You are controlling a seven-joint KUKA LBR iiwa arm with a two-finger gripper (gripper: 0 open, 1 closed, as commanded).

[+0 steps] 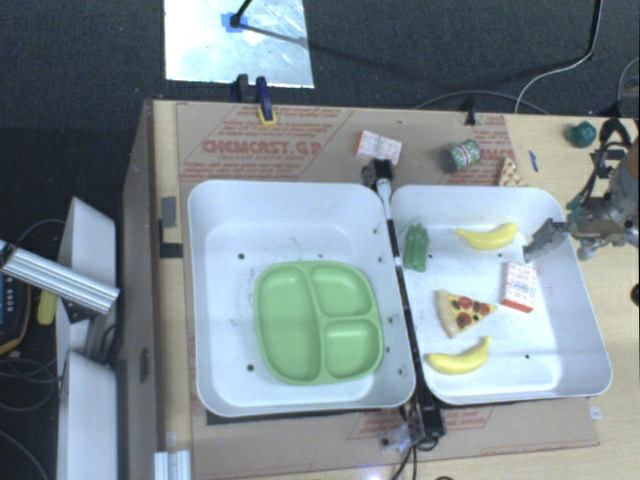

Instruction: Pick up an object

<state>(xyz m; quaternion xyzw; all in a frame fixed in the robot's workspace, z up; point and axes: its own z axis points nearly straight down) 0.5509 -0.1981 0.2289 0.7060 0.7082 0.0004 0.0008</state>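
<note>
Bananas, two, in right bin (585, 363). Far banana (488, 235) lies long axis left-right, right tip slightly raised toward far side. Near banana (458, 358) also left-right, right end curling up toward far side. Pizza slice (462, 311) between them, point aimed right. Red-and-white box (519, 286) right of slice. Green bottle (414, 247) at left wall, axis near-far. My gripper (549, 236) over far right rim, just right of far banana; cannot tell spread, nothing seen held. Green tray (318, 322) in left bin (215, 268).
</note>
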